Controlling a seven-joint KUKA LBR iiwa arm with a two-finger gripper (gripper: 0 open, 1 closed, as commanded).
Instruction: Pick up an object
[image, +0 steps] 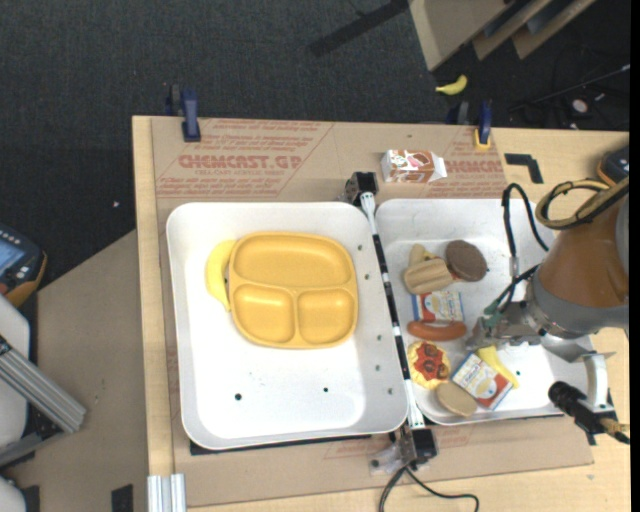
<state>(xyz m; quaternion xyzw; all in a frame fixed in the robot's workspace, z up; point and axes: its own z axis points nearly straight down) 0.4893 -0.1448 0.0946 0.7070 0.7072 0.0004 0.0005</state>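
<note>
Left bin (200, 300): you have a yellow three-compartment plastic tray (293, 288) lying flat.

Right bin (440, 215): toy food clustered, including a brown round disc (466, 260), a red sausage (437, 329) and a small white packet (478, 378).

The gripper (492, 333) hangs low over the cluster, just above the packet; you cannot tell the jaw state. Nothing appears lifted, so the pick looks undone.

Brown board bench (260, 160) on dark carpet.

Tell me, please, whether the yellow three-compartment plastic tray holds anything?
Empty: the yellow three-compartment plastic tray shows bare yellow in all three sections.
</note>
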